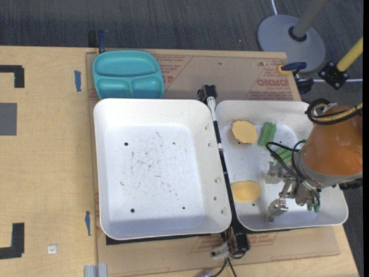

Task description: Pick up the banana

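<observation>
cardboard-topped bench (46, 154), dark carpet (144, 10)

Bench (46, 154) bears bins (155, 166), perhaps tray (128, 74).

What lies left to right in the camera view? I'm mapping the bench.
Teal tray, left bin, right bin holding two yellow pieces, green piece, then the pincer.
</observation>
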`<state>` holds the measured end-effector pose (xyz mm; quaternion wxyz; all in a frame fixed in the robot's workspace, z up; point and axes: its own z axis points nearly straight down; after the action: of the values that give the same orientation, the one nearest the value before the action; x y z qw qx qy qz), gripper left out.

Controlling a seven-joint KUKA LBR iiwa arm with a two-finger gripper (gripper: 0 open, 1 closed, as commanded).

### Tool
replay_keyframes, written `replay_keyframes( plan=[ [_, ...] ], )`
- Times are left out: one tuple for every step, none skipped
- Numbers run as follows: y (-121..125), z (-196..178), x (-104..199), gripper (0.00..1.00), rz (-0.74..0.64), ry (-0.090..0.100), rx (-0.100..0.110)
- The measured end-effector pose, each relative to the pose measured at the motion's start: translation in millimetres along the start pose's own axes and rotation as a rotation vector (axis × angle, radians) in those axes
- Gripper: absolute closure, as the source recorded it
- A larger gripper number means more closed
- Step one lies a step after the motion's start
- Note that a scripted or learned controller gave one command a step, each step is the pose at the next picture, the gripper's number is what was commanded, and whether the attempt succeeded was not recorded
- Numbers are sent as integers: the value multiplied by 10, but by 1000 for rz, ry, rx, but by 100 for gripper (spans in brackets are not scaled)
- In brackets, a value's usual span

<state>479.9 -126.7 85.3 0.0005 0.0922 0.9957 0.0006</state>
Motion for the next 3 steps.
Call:
replay_keyframes(
  plan=[
    [98,-55,20,0,836,-2,1],
    [99,-155,12,100,838,-5,-1],
    [100,-154,13,0,838,-5,-1]
  ],
)
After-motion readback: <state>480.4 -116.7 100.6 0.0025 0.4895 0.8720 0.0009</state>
